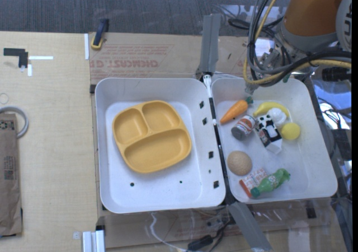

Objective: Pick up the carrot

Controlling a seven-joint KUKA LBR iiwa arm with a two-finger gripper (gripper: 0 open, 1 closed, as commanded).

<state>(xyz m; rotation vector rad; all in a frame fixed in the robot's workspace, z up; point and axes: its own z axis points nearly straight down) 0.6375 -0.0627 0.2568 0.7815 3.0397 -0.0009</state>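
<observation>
The gripper (263, 60), its grasp state impossible to tell among cables, hangs above the right bin's (319, 133) far edge, while the carrot (234, 111) lies unlifted in that bin's near-left part (beside a small can (244, 127)), so the pick seems wholly undone.

My one fixed camera looks down at a slant from above the worktop (45, 150), both white bins (106, 150) in frame, moderately close.
</observation>
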